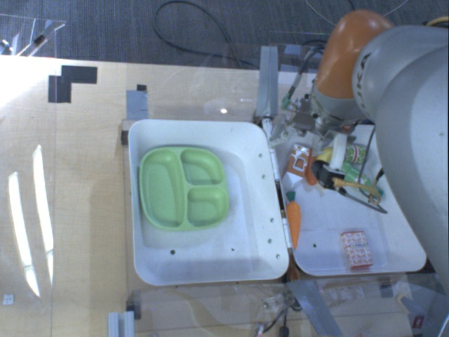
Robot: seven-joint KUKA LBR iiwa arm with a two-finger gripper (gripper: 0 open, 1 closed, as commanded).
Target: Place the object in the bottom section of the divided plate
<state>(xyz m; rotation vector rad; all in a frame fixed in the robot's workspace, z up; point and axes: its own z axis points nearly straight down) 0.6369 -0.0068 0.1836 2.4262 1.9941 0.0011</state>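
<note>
Gripper low over right bin, at its far-left corner among piled items; finger state cannot be told. Carrot, likeliest object, lies just nearward, long axis along the bin wall. Divided plate sits left.

I see a pale wooden table streaked with bright glare, dark grey carpet behind it, and a black cable looping there.
</note>
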